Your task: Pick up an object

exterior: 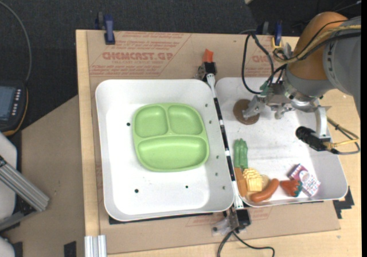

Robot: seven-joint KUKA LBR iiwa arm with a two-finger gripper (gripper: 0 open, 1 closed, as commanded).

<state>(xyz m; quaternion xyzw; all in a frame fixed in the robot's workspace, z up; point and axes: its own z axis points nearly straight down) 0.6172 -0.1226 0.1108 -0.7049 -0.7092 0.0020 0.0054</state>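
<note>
My gripper [265, 112] is low over the back of the right bin [275, 147], its two fingers spread apart with nothing between them. A brown round disc [241, 109] lies just left of the left finger [251, 115], touching or nearly touching it. Along the bin's near left side lie a green vegetable piece [240, 152], a yellow corn piece [253, 179] and an orange-red sausage [264, 193]. A small pink and red packet [303, 180] rests at the near right.
The left bin [114, 135] holds a green divided plate [170, 136]. A black fitting with yellow cable [312, 138] hangs off the arm over the right bin's right side. Clamps [107, 26] stand at the bench's back edge.
</note>
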